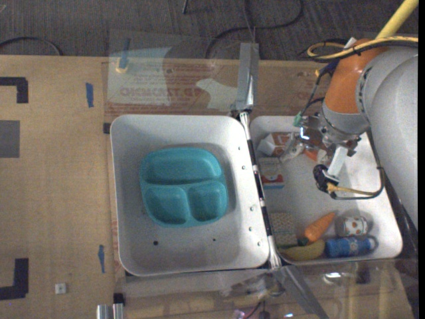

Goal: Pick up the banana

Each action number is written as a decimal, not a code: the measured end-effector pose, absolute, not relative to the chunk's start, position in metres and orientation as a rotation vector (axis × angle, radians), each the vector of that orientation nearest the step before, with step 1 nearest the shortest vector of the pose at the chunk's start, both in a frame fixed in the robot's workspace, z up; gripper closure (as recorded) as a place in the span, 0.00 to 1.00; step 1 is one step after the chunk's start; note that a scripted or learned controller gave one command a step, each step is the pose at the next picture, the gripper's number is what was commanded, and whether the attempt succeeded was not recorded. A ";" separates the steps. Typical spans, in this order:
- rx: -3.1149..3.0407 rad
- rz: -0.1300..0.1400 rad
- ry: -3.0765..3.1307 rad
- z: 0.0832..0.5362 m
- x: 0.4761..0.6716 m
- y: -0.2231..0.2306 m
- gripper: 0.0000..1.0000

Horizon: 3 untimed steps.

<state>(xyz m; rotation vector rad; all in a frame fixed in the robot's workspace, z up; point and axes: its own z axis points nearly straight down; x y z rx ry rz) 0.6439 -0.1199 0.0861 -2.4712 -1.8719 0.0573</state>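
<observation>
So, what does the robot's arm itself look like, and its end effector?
The arm has bulky, rounded light grey segments, with a glossy orange band above the wrist. Thin cables, some yellow, loop around that band. The end effector is a small metallic grey and white assembly with dark parts, and a thin cable curves below it.

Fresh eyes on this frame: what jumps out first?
The teal divided tray lying alone in the left bin grabs the eye first. Next comes the grey arm with its orange band reaching over the right bin from the right. The banana lies at that bin's near edge, beside a carrot and a blue bottle.
</observation>
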 end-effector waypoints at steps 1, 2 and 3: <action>-2.842 0.112 -1.139 0.086 0.641 -0.124 0.00; -3.031 0.002 -0.822 0.185 0.638 -0.037 0.00; -3.088 -0.001 -0.569 0.184 0.657 0.009 0.00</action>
